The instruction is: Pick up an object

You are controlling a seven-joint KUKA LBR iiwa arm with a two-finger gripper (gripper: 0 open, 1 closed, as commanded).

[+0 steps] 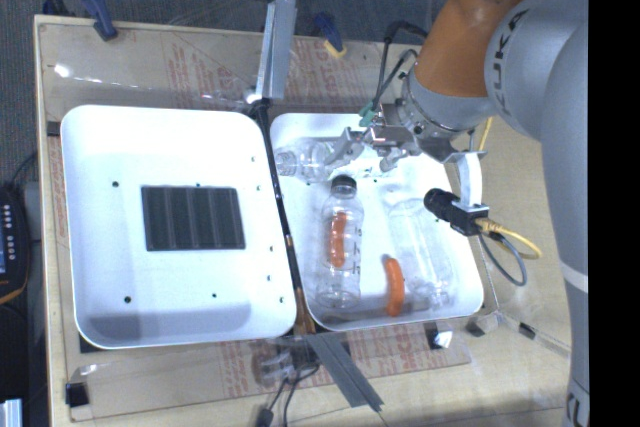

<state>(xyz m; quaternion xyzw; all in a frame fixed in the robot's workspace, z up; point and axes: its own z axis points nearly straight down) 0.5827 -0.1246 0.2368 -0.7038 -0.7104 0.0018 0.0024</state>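
The clear bottle [340,245] w/ orange inside lies mid right bin [460,300], looks light, slippery & squashy, so grab its middle; can't tell what the gripper [385,137] is doing.

The arm [520,45] is cut off by the top and right edges. The gripper [385,140] covers part of the right bin's [470,300] far rim; finger state is indeterminate.
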